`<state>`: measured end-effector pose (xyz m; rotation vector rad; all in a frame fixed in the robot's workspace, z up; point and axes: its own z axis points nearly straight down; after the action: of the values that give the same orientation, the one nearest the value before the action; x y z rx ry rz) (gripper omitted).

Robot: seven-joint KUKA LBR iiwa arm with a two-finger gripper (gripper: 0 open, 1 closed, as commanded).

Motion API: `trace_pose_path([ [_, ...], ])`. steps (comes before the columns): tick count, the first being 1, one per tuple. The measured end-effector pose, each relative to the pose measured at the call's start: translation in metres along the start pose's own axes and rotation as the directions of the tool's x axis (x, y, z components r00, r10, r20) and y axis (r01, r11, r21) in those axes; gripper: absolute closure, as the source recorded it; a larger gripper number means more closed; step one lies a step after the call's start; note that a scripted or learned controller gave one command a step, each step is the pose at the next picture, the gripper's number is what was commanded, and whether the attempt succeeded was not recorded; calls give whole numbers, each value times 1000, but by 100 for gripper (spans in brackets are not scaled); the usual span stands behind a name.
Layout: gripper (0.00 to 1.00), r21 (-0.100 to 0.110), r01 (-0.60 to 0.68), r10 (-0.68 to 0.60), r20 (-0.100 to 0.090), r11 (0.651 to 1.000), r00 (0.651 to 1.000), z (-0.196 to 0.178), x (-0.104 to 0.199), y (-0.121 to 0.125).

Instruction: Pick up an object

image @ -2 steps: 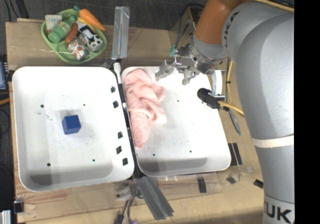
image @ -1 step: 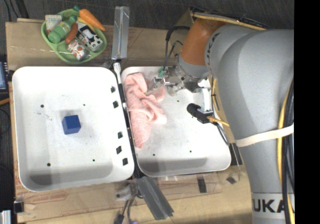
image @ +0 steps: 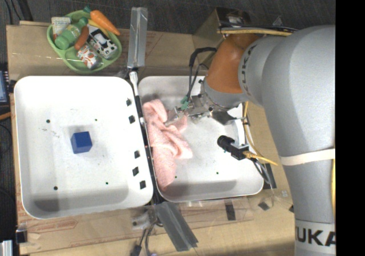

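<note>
While the gripper [image: 181, 111] sits at the pink cloth [image: 165, 139], grip state unclear, cloth lies lengthwise along right bin [image: 228, 186] left wall; left bin [image: 34, 135] holds a blue cube [image: 81, 141].

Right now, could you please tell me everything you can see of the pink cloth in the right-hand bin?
The pink cloth looks like soft, fuzzy fabric, crumpled and bunched into folds. It lies in the right bin, stretched along the wall next to the left bin, from near the far edge toward the near one. The claw sits at its upper part, apparently touching the folds there; whether it grips the fabric cannot be told.
</note>
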<state>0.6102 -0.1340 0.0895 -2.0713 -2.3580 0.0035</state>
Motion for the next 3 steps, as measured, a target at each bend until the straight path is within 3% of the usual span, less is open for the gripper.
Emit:
trace_pose_path([
  [1, 0, -1, -45, 45, 1, 999, 999, 0, -17, 45],
  [2, 0, -1, -368, 368, 0, 930, 930, 0, -15, 45],
  [3, 0, -5, -128, 128, 2, 992, 992, -1, -36, 43],
])
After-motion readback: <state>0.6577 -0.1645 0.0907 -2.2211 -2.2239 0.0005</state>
